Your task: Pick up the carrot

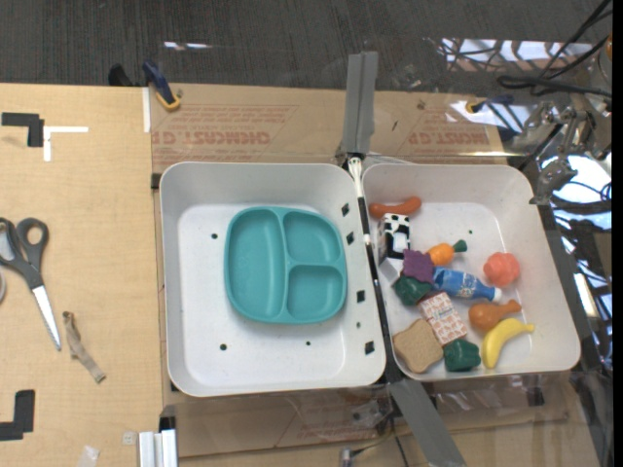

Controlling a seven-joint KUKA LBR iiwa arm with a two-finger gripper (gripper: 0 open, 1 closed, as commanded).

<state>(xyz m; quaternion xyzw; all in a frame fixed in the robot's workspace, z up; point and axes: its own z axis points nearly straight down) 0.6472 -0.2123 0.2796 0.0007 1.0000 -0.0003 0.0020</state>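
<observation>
Two bins; carrot lies near centre of the right bin, at 2 o'clock from a purple block, which it touches or nearly so, w/ a blue bottle just beside at 5 o'clock. Probably a light, stiff, smooth plastic toy. I'd grip across the orange body, not the green top. Gripper state: I cannot tell.
</observation>
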